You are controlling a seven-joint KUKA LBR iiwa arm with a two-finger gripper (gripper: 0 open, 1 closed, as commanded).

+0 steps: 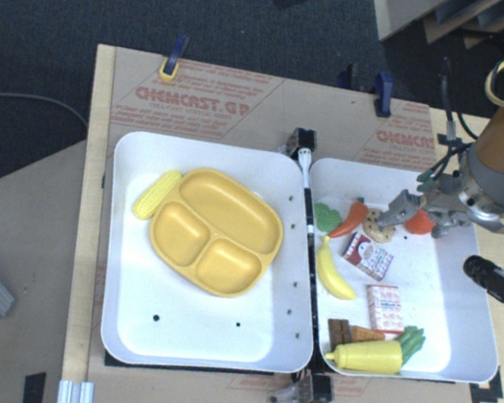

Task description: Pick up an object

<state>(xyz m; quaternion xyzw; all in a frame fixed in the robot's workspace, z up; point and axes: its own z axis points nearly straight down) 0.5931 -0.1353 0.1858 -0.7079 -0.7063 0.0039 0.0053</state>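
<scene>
Claw (400, 215) hangs low in the right bin (460, 324) beside a cookie (380, 227); its opening cannot be told.

A brown bench (247, 110) carries two white bins side by side, left bin (121, 251) and right bin (469, 325).

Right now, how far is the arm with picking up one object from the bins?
Done: the gripper is low over the right white bin, near the orange toy carrot and a small cookie-like piece. In hand: nothing visibly held. Left: grasp and lift one; the yellow divided tray lies in the left bin.
</scene>
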